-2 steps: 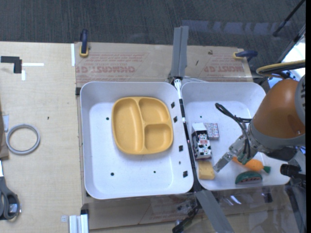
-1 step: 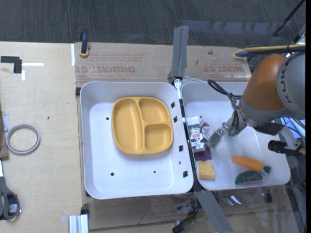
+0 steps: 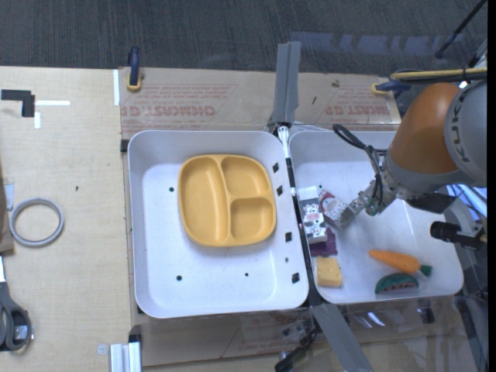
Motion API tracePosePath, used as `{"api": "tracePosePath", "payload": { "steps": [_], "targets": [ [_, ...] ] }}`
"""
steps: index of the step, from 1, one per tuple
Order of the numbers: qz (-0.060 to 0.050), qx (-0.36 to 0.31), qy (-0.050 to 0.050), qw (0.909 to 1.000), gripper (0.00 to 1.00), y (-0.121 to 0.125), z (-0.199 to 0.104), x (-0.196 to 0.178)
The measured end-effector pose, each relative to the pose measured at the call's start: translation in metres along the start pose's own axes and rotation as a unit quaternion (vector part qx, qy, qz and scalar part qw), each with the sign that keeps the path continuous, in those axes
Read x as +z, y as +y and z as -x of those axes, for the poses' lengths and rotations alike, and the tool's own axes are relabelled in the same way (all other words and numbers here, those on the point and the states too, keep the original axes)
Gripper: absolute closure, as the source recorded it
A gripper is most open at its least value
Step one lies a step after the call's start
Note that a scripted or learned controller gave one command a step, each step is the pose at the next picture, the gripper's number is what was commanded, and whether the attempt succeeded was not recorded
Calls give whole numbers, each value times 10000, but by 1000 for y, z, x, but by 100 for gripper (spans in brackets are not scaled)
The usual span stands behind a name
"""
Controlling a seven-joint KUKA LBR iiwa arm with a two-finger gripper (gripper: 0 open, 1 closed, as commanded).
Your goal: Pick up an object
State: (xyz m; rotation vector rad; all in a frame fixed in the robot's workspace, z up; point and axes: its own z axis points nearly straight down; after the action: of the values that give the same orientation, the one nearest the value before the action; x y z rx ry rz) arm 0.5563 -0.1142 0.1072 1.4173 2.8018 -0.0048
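In the right bin point(image 3: 434, 231), several items lie along the left wall. They are a white printed box point(image 3: 311, 214), a purple packet point(image 3: 328, 242) under it and a yellow block point(image 3: 328, 272). An orange carrot point(image 3: 395, 260) and a green watermelon slice point(image 3: 395, 284) rest near the front right. My gripper point(image 3: 341, 214) reaches low into this bin from the right. Its tip is beside the printed box and over a small pink-and-white packet point(image 3: 331, 204).
The left bin point(image 3: 155, 270) holds a yellow divided plate point(image 3: 227, 200). A grey tape ring point(image 3: 34, 222) lies on the bench at the far left. A metal divider point(image 3: 287, 91) runs between the bins at the back. The arm's orange band point(image 3: 422, 130) hangs over the right bin's back right.
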Motion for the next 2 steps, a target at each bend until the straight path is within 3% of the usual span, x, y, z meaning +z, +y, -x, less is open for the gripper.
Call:
{"api": "tracePosePath", "payload": {
  "steps": [1, 2],
  "targets": [
    [-1, 0, 1, 10000, 0, 0, 0, 0],
    [4, 1014, 8, 9948, 0, 13, 9, 15]
  ]
}}
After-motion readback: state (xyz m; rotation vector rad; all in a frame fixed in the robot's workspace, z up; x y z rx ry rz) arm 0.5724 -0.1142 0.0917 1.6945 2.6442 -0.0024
